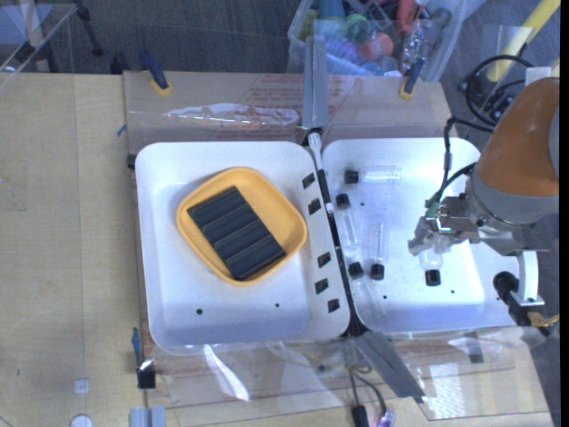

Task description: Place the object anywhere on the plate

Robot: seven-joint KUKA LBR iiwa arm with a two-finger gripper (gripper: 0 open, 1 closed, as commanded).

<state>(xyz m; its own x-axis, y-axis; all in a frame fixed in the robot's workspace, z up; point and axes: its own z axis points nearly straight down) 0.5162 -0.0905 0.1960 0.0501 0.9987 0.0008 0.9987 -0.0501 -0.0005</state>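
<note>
A yellow square plate (197, 231) with rounded corners sits in the left bin (169, 314), turned at an angle. A dark grey ribbed rectangular block (236, 231) lies flat on the plate's middle, fully within its rim. My gripper (430, 242) hangs over the right bin (462, 302), far to the right of the plate and apart from the block. Nothing shows under or in it.
The right bin holds several small black pieces (376, 271) and a few clear tube-like items (383, 175). A raised divider (324, 229) with black marks separates the bins. A clear box of colourful toys (382, 16) stands behind the bench.
</note>
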